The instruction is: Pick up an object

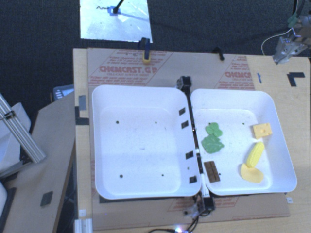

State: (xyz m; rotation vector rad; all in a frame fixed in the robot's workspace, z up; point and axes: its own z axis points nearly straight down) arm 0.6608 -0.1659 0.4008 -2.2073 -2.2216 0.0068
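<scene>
A: How is the light here?

B: It is bright and even, it seems to come from above. The two white bins (141, 144) are almost washed out, so their walls are hard to separate from their floors.

A: Are there shadows?

B: Only soft ones. The yellow pieces (253, 161) and the green piece (212, 141) throw small, pale shadows. The bin rims give a thin dark line on the worktop (82, 144).

A: Any glare?

B: Yes, the shiny sheet (116, 13) at the top reflects strongly. The dark floor (34, 42) around stays dim.

A: Is it sharp?

B: Not very. The whole picture is a little soft and grainy, and the printed letters on the worktop look blurred.
</scene>
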